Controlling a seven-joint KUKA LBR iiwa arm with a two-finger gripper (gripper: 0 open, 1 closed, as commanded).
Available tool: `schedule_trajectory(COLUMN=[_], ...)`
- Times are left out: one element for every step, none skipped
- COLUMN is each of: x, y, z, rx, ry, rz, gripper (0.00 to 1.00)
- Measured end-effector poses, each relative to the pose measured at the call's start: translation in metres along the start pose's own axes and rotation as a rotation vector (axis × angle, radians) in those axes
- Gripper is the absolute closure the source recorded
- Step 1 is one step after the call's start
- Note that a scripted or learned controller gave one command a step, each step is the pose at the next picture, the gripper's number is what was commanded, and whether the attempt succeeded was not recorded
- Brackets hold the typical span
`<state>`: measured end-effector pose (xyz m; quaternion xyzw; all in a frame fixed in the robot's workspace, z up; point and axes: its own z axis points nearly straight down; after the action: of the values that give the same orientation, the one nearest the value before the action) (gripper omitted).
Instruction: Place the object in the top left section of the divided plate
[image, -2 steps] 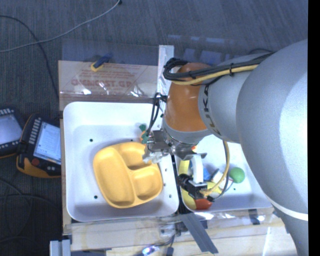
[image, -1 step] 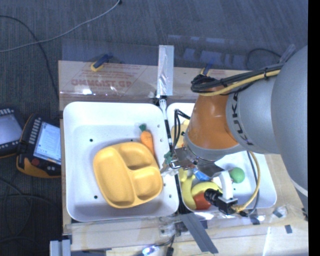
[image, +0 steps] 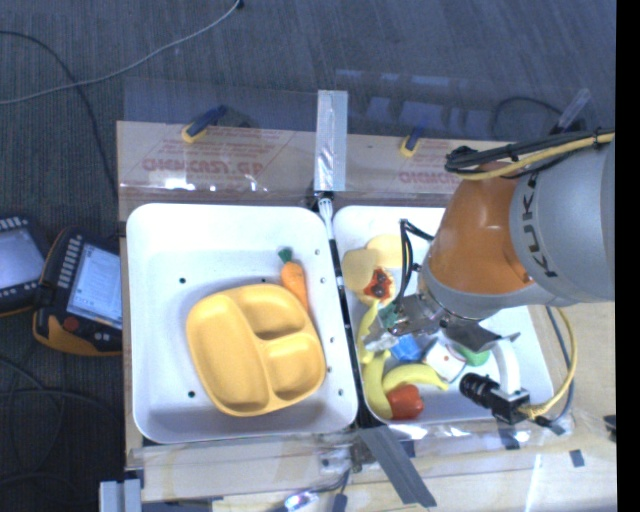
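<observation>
A pendant (image: 85, 295) with a lit screen lies on the dark carpet at far left, well apart from the bench. Next comes the left bin (image: 160, 250), where a yellow divided plate (image: 255, 345) sits slightly turned, its three sections bare. A toy carrot (image: 293, 280) with a green top lies on the bin floor just beside the plate's upper right rim, touching or nearly touching it, close to the wall between the bins. Across that wall, the right bin (image: 535, 375) holds a crowded heap of toy food: a pale yellow piece (image: 362, 262) with a red-orange item (image: 377, 284) at the top, a banana (image: 395, 378) curving along the lower left, a red piece (image: 405, 402) at the bottom, and blue (image: 405, 348) and green (image: 475, 355) bits between. The arm (image: 530, 235), grey with an orange band, reaches in from the right and hangs low over this heap; the gripper (image: 410, 322) sits among the toys, and whether its fingers are open, closed or holding anything cannot be told.
</observation>
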<state>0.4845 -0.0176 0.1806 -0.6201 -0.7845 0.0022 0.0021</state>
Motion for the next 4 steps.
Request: schedule_trajectory(x=[-0.027, -0.042, -0.111, -0.16], y=[0.015, -0.01, 0.045, 0.111], z=[0.0, 0.0, 0.009, 0.046], rx=[0.0, -0.001, 0.0, 0.0], ry=[-0.002, 0.004, 0.001, 0.0], rz=[-0.076, 0.031, 0.163, 0.172], gripper=[1.0, 1.0, 1.0, 1.0])
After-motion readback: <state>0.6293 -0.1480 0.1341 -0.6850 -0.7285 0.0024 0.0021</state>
